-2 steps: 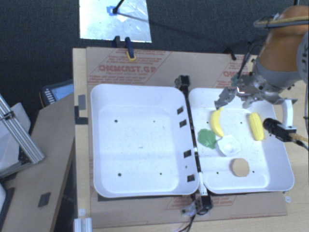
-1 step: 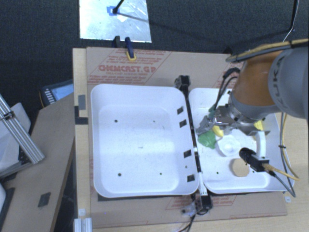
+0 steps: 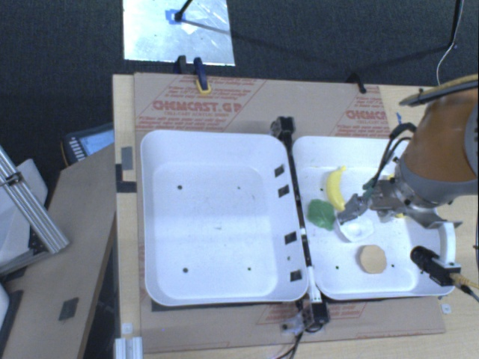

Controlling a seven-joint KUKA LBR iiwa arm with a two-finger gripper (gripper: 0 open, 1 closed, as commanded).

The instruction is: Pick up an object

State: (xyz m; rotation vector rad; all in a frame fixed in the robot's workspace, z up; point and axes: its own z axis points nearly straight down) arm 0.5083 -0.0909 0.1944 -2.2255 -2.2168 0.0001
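In the right bin (image 3: 389, 286) lie a yellow banana (image 3: 336, 186), a green lumpy object (image 3: 322, 214), a white object (image 3: 356, 230) and a round tan disc (image 3: 372, 259). My gripper (image 3: 352, 212) reaches in from the right and hangs low over the bin, just right of the green object and below the banana, right above the white object. I see nothing held between its fingers.
The left bin (image 3: 150, 200) stands beside the right one, joined by a black-clipped divider (image 3: 292, 200). Both rest on a cardboard sheet (image 3: 224, 103). A metal plate (image 3: 178, 21) lies beyond the bench at the top.
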